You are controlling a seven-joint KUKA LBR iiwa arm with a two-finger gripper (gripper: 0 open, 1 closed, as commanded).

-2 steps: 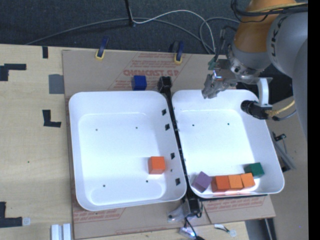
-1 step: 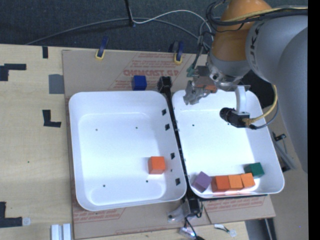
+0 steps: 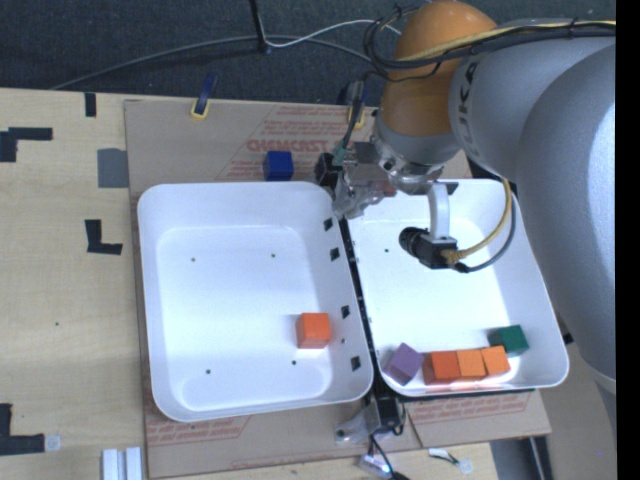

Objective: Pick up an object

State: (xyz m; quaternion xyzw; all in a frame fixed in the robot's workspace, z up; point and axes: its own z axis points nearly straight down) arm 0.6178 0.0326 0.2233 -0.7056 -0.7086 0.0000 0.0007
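Camera view, tool: the gripper (image 3: pixel 352 190) hangs over the far end of the divider where the two bins meet; whether it is wide or narrow I cannot tell, and nothing shows in its grasp.
Arm: the grey arm (image 3: pixel 540 158) with its orange band (image 3: pixel 430 68) leans in from the right, covering much of the right bin (image 3: pixel 520 268).
Right bin: a purple block (image 3: pixel 404 363), two orange blocks (image 3: pixel 455 366), a third orange block (image 3: pixel 495 361) and a green block (image 3: pixel 511 340) crowd its near edge, probably awkward to reach against the wall.
Left bin (image 3: pixel 180 298): a lone orange cube (image 3: pixel 314 330) sits near the divider, well apart from the tool, likely the easier pick.
Outside: a blue cube (image 3: pixel 279 164) rests on the cardboard beyond the bins.
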